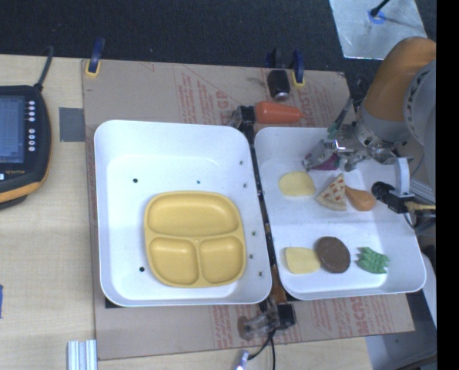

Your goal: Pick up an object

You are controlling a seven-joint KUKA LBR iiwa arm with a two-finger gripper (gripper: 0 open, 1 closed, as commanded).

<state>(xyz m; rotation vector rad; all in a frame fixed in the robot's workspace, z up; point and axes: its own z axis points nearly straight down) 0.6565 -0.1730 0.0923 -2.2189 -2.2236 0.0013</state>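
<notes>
My gripper [327, 157] hangs low over the back part of the right bin [399, 284], reaching in from the right. A small purplish thing [327, 161] shows right at its tip; whether it is held is unclear. Just in front of the gripper lie a pale yellow round piece [296, 183], a pizza slice [333, 193] and an orange lump [360, 199]. Nearer the front of that bin lie a yellow piece [301, 260], a brown patty [333, 254] and a green leafy piece [373, 260].
The left bin [122, 153] holds a yellow divided plate [195, 237]. An orange carrot-like toy [278, 113] lies behind the bins on the cardboard. A control tablet [10, 145] rests at the far left of the bench.
</notes>
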